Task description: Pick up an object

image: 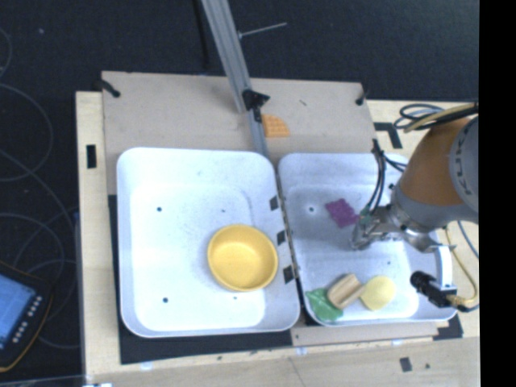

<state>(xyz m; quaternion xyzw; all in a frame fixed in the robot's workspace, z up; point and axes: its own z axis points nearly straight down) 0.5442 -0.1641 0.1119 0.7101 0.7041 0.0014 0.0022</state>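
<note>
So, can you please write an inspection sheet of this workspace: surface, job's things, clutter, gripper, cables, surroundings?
Surface: two white bins side by side on a bench; left bin, right bin.
Job's things: yellow bowl in the left bin; purple piece, tan block, yellow ball and green piece in the right bin, the last three clustered at its near edge.
Clutter: small orange object on the board behind the bins.
Gripper: gripper low over the right bin, beside the purple piece; nothing seen held.
Cables: black cables along the arm; more on the bench at right.
Surroundings: metal rail behind; a screen at lower left; dark floor.
</note>
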